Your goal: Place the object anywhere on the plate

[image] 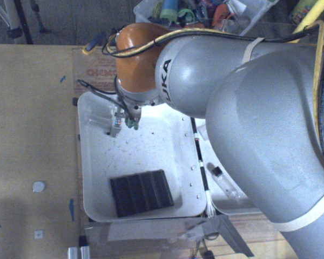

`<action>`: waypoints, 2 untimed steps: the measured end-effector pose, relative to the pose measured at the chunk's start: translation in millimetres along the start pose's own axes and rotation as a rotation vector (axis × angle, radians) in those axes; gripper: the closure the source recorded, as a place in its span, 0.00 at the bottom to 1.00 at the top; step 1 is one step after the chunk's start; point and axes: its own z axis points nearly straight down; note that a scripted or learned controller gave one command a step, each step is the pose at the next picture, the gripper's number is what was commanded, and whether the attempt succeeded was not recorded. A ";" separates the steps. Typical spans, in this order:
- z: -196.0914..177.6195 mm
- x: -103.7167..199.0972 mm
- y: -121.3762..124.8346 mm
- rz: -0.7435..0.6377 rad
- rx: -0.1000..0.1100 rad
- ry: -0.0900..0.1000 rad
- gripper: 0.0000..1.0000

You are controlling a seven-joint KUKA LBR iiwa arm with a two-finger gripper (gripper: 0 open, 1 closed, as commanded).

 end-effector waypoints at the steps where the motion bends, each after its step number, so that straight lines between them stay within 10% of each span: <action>1: -0.4 0.8 2.0 -0.487 -0.005 -0.003 1.00; 2: -123.2 -0.4 9.6 -0.702 -0.015 0.000 1.00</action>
